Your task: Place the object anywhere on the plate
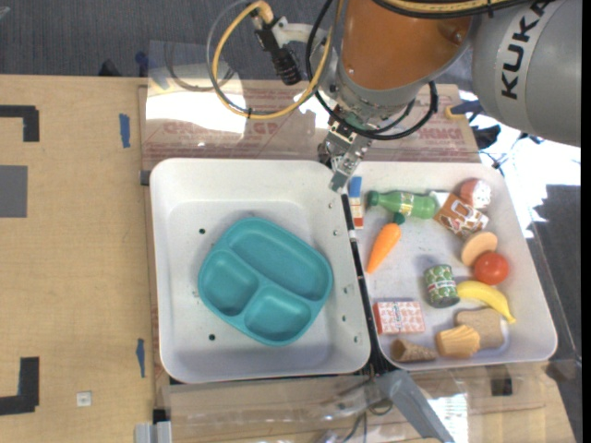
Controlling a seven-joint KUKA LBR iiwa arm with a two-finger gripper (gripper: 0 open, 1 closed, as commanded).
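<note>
A: Where was the gripper [343, 167]?

B: It hung over the far end of the divide between the two shallow white bins [175, 247]. Whether it was spread or pinching, I couldn't tell.

A: And the teal three-compartment plastic plate [265, 280]?

B: In the left bin. The orange toy carrot [382, 245] lay in the right one, near the green toy bottle [404, 203].

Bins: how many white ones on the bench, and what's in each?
2. The left bin holds the teal plate. The right bin holds the toy food, including a carrot, a banana and a tomato. Small items may be hidden under others.
</note>
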